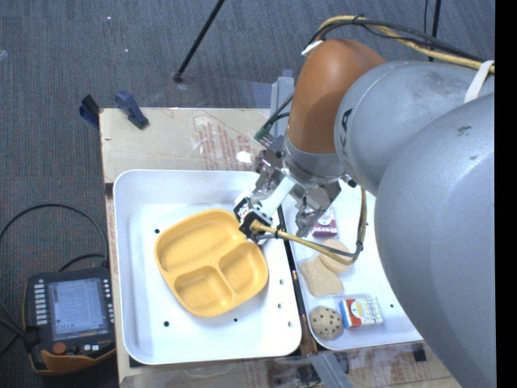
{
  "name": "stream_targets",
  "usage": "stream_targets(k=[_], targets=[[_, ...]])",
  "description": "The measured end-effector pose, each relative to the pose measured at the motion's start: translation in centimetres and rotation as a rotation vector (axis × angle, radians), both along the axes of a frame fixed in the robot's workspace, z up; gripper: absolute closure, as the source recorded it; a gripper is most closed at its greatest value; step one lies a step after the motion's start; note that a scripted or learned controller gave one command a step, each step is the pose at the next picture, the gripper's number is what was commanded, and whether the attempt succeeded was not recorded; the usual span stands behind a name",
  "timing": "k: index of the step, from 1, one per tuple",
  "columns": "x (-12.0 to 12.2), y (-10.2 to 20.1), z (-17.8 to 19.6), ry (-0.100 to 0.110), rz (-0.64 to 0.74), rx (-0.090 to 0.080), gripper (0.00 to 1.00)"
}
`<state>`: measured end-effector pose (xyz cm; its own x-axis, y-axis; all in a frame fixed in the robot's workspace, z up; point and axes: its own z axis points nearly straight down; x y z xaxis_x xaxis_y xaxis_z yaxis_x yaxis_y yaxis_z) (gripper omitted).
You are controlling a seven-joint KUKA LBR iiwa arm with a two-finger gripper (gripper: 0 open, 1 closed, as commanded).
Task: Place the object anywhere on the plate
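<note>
A yellow plate (212,262) with three compartments lies in the left white bin (133,217), and nothing rests on it. My gripper (313,215) hangs low over the back of the right bin (380,330), just right of the divide between the bins. A small dark red and white packet (326,229) lies directly beneath it, partly hidden by the gripper. Whether the gripper touches the packet I cannot tell.
Closer to the front of the right bin lie two slices of toast (321,278), a chocolate chip cookie (326,322) and a small white and orange box (360,310). The arm's bulk covers the right side of that bin.
</note>
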<state>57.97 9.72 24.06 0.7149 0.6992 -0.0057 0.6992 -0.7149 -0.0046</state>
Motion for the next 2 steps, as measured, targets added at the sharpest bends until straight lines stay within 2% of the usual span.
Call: stream_targets(k=[1, 2], targets=[[0.0, 0.0, 0.0, 0.0, 0.001, 0.0, 0.0], [-1.3, 0.0, -3.2, 0.001, 0.121, 0.001, 0.0]])
